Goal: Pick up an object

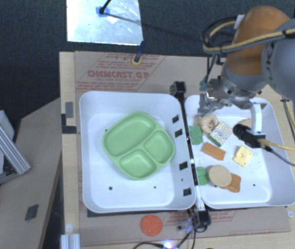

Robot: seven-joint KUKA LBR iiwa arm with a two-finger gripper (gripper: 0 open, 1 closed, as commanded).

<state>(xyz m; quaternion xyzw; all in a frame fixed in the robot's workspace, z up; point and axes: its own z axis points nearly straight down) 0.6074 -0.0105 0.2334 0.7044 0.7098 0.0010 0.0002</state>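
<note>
Orange disc (pixel 151 224) at bench edge | tool (pixel 208 109) over right bin (pixel 282 191) rim

The grey arm (pixel 287 51) reaches in from the right, its orange band (pixel 253 32) uppermost and cables looped around the wrist. The wrist points steeply down — the hand (pixel 208 109) hangs low, its metal tip close above the surface beneath.
</note>
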